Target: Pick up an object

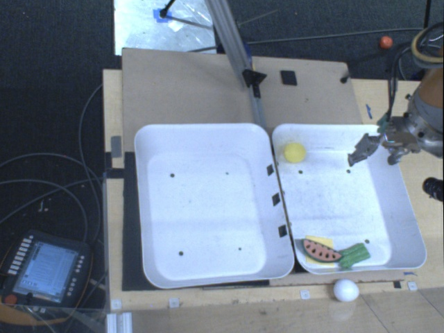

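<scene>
In the right bin [395, 207] a yellow ball [295, 152] lies near the back left corner. A watermelon-slice toy [320, 250] and a green toy [354, 254] lie side by side at the bin's front edge. My gripper [377, 156] hangs over the back right part of this bin, well right of the yellow ball. Its two fingers are spread apart, open, with nothing between them.
The left bin [149, 186] stands beside the right one, with black clips along the shared rim. A white ball [345, 290] rests on the bench just in front of the right bin. A metal pole [232, 33] slants up from behind the bins.
</scene>
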Tool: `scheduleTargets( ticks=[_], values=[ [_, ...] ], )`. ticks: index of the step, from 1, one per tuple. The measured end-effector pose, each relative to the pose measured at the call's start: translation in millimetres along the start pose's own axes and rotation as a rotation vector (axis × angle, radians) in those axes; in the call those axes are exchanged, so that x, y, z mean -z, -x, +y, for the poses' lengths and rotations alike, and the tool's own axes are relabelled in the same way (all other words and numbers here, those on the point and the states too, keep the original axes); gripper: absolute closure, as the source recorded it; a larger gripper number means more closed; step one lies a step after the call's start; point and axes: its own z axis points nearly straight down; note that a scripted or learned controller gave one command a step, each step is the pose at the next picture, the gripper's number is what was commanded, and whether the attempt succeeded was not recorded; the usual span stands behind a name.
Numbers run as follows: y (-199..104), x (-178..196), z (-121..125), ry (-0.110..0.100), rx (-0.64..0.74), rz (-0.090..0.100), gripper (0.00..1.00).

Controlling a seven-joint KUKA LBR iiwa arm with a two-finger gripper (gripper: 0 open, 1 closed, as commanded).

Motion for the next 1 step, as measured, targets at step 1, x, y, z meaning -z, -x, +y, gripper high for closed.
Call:
scheduleTargets(
  ticks=[1],
  values=[
    [23.8, -81.4, -56.1, -0.008, -0.004, 0.001, 0.0]
  ],
)
